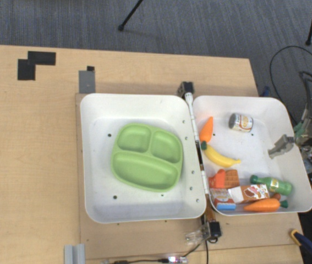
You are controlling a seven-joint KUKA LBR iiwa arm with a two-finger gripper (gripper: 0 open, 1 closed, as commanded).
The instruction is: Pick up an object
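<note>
Carrots (pixel 262 205) and bottle (pixel 271 185) crowd the right bin's (pixel 255 106) near wall; gripper (pixel 281 146) waits above them, finger state unclear.

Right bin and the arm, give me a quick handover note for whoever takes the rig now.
Hand: low over the right bin's right side, nothing seen in it; grip state unclear.
Right bin holds a can, two carrots, a banana, a green bottle and small packets.
Left bin holds a green divided plate.
Done: nothing lifted.
Left: grasp and lift one item.
</note>
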